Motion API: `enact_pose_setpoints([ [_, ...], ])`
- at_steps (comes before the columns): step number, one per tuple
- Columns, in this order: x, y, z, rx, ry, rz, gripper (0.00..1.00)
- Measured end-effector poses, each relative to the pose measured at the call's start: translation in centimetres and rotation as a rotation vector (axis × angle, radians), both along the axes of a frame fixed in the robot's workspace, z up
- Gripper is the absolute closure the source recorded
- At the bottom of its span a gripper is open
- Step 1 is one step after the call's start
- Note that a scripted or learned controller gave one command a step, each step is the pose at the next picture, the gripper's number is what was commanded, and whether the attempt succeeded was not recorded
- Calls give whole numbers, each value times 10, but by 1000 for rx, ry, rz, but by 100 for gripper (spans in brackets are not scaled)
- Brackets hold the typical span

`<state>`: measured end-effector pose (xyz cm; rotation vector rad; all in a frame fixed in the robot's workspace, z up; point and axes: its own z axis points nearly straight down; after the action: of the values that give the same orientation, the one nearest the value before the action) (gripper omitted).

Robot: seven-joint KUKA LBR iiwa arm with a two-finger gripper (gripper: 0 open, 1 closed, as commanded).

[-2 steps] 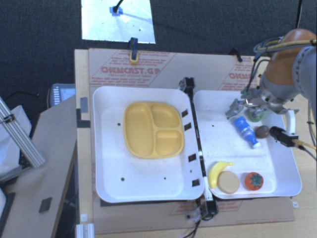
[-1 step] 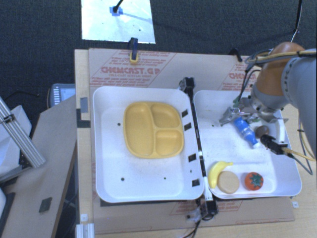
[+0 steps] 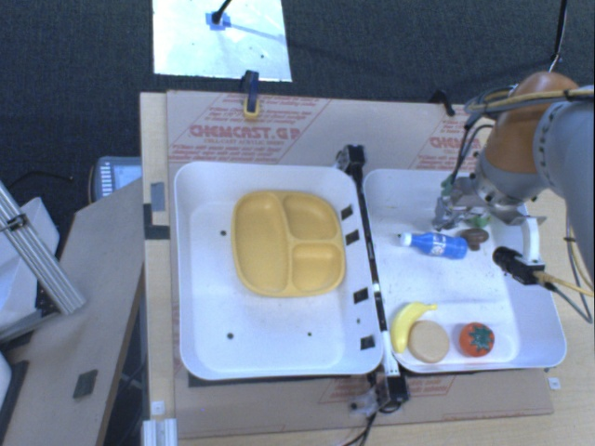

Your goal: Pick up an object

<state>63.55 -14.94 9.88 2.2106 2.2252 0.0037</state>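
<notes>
Blue bottle point(image 3: 438, 243) lies on its side under the gripper point(image 3: 450, 214). Grip state: cannot tell. Best to close across its narrow body.

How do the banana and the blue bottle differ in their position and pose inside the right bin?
The banana is yellow and curved; the blue bottle is straight with a white cap. The banana lies near the bin's front edge, touching a tan round object; the bottle lies further back, beside the gripper. Both lie in the right bin.

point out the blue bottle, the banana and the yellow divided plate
blue bottle point(image 3: 441, 244), camera view, middle of its body
banana point(image 3: 404, 322), camera view, its curved middle
yellow divided plate point(image 3: 263, 244), camera view, floor of its large compartment
</notes>
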Motion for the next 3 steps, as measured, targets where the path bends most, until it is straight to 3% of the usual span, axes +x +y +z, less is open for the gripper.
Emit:
enact_pose_setpoints([
  [3,6,4,152,0,-1,1,100],
])
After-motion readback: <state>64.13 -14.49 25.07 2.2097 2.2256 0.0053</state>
